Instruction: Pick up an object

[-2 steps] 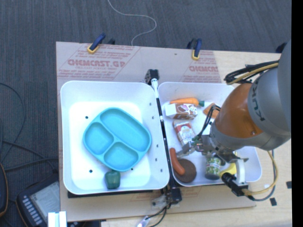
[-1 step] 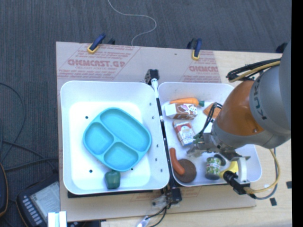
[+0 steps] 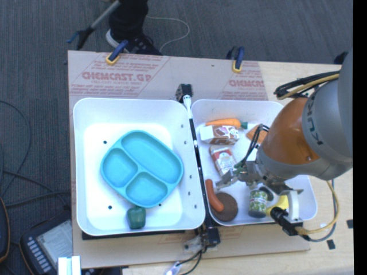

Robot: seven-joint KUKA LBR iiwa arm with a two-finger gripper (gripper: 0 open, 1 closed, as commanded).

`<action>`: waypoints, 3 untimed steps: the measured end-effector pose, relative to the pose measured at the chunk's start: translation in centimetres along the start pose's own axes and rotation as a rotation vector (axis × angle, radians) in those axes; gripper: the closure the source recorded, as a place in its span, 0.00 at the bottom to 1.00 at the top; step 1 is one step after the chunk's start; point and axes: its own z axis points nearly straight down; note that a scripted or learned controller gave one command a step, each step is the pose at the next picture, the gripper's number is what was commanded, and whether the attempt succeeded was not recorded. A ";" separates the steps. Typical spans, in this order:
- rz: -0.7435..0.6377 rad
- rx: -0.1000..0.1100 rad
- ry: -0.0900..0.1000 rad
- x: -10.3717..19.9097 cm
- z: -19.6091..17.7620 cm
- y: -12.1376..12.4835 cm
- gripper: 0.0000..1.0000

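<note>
The gripper hangs low in the right bin, just above the hot dog and beside the snack packet; its grip I cannot tell

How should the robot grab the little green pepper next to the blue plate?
The green pepper sits alone in the left bin, just off the near edge of the blue plate. It is small and stubby, so probably best to come straight down from above and pinch across its middle, fingers at its left and right, away from the plate and bin wall.
</note>
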 end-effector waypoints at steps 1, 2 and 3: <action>0.000 0.001 0.000 0.0 -0.9 0.0 1.00; 0.000 0.001 0.000 0.0 -0.9 0.0 0.00; -0.003 -0.002 0.000 -0.4 1.1 11.7 0.00</action>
